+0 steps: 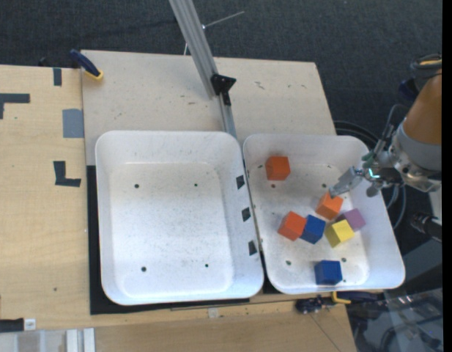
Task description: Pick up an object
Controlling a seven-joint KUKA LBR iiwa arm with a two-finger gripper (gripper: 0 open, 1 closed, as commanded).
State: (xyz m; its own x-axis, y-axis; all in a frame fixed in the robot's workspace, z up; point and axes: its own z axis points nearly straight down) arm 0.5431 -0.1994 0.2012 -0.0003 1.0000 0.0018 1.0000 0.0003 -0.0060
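- Table [182, 94]: light wood top, carries both bins; slanted metal post crosses its upper part.
- Left bin [167, 218]: white, shallow, speckled floor.
- Right bin [379, 270]: white, shallow, holds all the blocks.
- Arm [423, 123]: grey w/ orange band, enters from the right over right bin's right rim.
- Claw [357, 182]: over right bin, upper-right area, tips aimed down-left toward the block cluster. One finger [344, 182] reaches just above the nearest orange block; cannot tell if touching. Fingers look spread apart, nothing seen between them.
- Orange block, upper [278, 168]: alone, upper-left of right bin, well apart from the rest. Cube, so no long axis; edges roughly square to bin walls.
- Orange block, left of cluster [291, 225]: turned diamond-wise, touching blue block.
- Blue block, mid [313, 229]: betw. the orange one and the yellow one.
- Blue block, lower [328, 272]: alone near bin's front wall.
- Orange block by claw [330, 206]: top of cluster, tilted, corner pointing toward the claw.
- Yellow block [341, 232]: right of mid blue, just below purple.
- Purple block [354, 218]: right end of cluster, beside yellow.
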